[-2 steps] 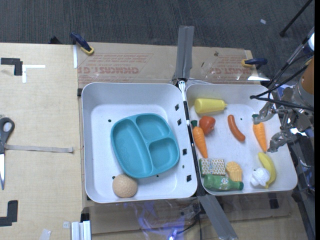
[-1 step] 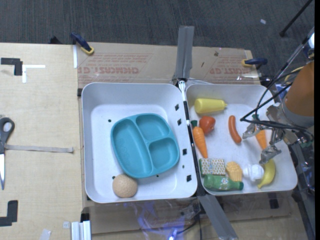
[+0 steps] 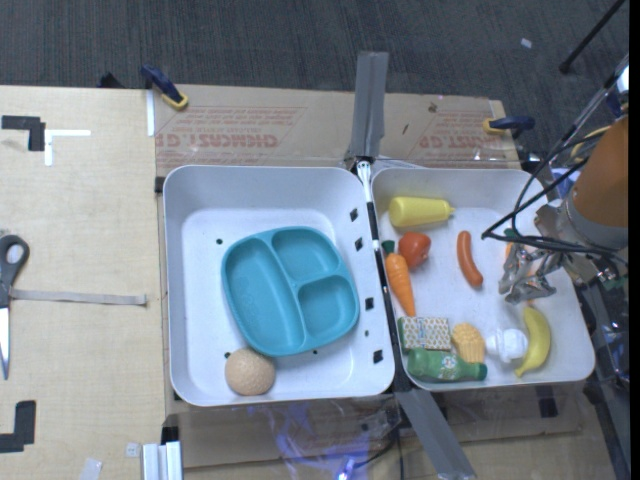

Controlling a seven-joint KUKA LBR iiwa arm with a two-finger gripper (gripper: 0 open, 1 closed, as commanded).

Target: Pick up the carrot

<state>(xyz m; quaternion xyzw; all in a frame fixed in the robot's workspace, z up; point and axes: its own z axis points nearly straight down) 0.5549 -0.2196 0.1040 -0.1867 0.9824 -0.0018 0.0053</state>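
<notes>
While the hand (image 3: 524, 276) is seen at the right edge of the right bin (image 3: 575, 373), well apart from the carrot (image 3: 400, 282), whether it is open cannot be told; nothing is seen held in it; the carrot is laid along that bin's left wall, just below a tomato (image 3: 414, 247); a sausage (image 3: 469, 258) and banana (image 3: 535, 340) are found nearer the hand; a blue tray (image 3: 290, 290) is set in the left bin (image 3: 185, 268).
</notes>
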